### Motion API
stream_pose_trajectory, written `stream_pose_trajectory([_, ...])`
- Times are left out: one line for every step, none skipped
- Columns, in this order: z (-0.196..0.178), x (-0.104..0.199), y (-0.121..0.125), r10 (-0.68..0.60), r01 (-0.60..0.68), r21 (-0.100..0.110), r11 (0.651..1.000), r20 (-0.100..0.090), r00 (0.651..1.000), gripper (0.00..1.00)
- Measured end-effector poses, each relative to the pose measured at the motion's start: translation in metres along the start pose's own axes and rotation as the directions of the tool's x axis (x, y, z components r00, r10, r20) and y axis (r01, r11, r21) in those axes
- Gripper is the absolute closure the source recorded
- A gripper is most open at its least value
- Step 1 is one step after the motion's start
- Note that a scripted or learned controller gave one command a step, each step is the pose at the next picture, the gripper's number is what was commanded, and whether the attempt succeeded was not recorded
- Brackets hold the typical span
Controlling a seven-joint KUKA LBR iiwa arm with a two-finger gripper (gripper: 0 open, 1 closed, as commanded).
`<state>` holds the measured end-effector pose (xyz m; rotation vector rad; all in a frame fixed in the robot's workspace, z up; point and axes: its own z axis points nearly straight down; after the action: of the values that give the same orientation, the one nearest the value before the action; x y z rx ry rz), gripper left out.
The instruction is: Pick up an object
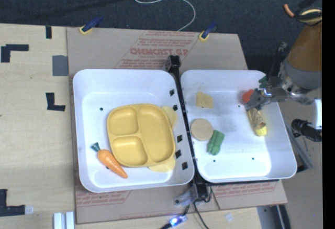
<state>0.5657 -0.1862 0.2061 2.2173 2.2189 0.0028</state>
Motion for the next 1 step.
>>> stream_pose_trajectory([-0.0193, 0.0003, 0.0006, -0.001, 0.001, 0.004, 1.0, -0.002, 1.0, 1.0])
